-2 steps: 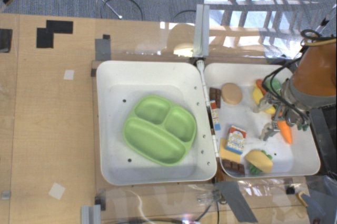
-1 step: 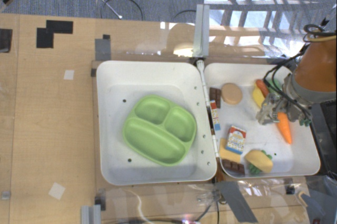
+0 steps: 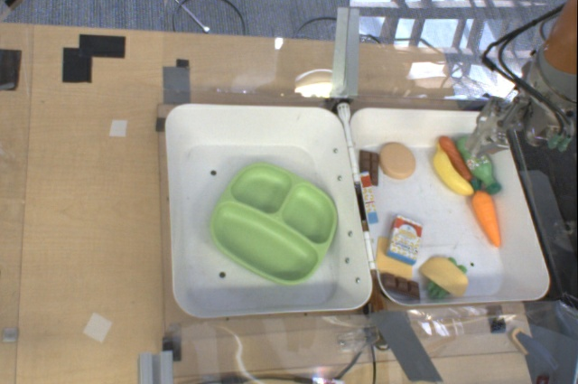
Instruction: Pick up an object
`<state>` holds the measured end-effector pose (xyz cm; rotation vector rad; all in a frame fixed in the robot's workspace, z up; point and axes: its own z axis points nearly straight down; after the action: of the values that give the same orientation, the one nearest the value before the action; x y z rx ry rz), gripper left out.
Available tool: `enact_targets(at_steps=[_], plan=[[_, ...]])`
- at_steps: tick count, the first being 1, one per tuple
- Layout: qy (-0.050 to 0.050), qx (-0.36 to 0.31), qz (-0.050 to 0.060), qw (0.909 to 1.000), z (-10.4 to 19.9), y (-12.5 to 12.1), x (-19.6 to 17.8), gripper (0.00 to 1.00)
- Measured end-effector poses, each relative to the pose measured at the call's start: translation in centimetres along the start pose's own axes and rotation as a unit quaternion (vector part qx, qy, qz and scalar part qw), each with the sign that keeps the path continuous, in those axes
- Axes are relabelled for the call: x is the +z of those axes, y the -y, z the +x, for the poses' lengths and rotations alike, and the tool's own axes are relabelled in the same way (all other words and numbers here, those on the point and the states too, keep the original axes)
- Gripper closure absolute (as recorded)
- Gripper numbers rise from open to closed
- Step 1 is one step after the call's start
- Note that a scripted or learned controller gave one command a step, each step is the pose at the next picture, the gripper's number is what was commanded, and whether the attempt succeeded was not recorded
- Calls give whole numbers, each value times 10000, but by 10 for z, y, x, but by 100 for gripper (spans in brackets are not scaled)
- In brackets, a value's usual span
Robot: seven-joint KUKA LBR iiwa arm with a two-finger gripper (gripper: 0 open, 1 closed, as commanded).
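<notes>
the wooden bench (image 3: 81, 220) carries two shallow white bins side by side. the left bin (image 3: 194, 147) holds a green divided plate (image 3: 274, 221), lying flat near its middle, with three compartments facing up. black tape patches (image 3: 90, 55) sit on the bench at the far left, and a thin cable (image 3: 209, 12) loops on the blue-grey floor beyond the bench's far edge.

the right bin (image 3: 519, 278) holds the toy food. a round tan bun (image 3: 397, 161) lies near the bin's far left part, just beside a dark brown chocolate bar (image 3: 368, 165) that rests against the divider wall. a small red and white carton (image 3: 406, 238) lies near the middle, touching a yellow cheese wedge (image 3: 395, 265) on its near side. next to these, toward the near wall, sits a taco-like piece (image 3: 447, 276) with green at its edge. on the right side of the bin a yellow banana (image 3: 452, 175) lies with a red-orange chilli (image 3: 454, 156) across it, and an orange carrot (image 3: 487, 218) lies just beside them, its green top (image 3: 485, 177) pointing to the far wall.

the claw (image 3: 488, 134) hangs at the bin's far right corner, right over the carrot's green top and the banana's end. whether its fingers are apart or together cannot be told from this slant, and nothing is visibly gripped between them. the grey arm (image 3: 546, 111) crowds that corner, with dark cables looping around it.
</notes>
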<state>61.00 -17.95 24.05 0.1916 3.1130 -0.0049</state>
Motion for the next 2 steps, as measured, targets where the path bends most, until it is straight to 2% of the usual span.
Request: enact_targets(at_steps=[1,2], plan=[[-47,431,-29,9991,18,-97,-33,100],[-88,1225,-6,9924,65,-109,17,100]])
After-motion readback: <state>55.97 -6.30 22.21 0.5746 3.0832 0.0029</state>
